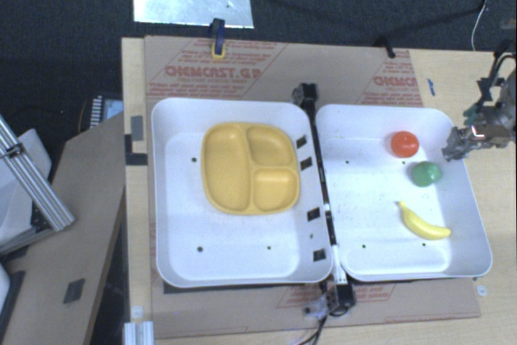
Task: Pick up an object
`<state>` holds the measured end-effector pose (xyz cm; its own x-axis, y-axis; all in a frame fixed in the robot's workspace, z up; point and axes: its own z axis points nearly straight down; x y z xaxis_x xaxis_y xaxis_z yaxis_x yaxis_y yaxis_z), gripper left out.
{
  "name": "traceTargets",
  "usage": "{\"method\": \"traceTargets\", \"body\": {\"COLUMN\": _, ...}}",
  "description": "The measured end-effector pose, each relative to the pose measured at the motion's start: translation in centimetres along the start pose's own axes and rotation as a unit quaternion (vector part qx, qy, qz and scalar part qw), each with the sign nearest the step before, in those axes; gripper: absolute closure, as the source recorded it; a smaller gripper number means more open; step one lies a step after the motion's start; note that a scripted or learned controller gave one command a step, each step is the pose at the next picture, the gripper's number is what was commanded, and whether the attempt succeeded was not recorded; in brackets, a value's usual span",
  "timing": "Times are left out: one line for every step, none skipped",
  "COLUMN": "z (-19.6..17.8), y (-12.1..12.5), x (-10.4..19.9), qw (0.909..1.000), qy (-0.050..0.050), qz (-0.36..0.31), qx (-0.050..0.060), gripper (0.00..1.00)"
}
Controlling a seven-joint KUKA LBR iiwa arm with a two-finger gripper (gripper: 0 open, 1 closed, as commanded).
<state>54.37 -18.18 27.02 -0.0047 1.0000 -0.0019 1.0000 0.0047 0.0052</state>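
Fingers [455, 146] at right bin [380, 262] rim, round tomato [405, 144], curved banana [424, 223]

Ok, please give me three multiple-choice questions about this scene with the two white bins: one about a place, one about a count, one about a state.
1. Where does the yellow three-compartment plastic plate lie?
A. left white bin
B. right white bin
C. on the cardboard

2. How many small objects lie in the right bin?
A. one
B. three
C. five

3. What is the state of the plate's compartments?
A. filled with fruit
B. covered by a lid
C. bare

Answers:
1 A: the plate rests in the middle of the left bin.
2 B: a round orange-red ball, a round green ball and a yellow toy banana lie there.
3 C: all three compartments show plain yellow.
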Motion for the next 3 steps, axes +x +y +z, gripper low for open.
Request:
{"method": "traceTargets", "body": {"z": -0.1, "y": 0.6, "x": 4.6, "qw": 1.0, "qy": 0.001, "qz": -0.002, "qx": 0.001, "gripper": 1.0}}
{"method": "traceTargets", "body": {"z": 1.1, "y": 0.4, "x": 9.3, "qw": 1.0, "qy": 0.002, "qz": -0.002, "qx": 0.002, "gripper": 1.0}}
{"method": "traceTargets", "body": {"z": 0.9, "y": 1.5, "x": 14.6, "qw": 1.0, "qy": 0.001, "qz": -0.002, "qx": 0.001, "gripper": 1.0}}
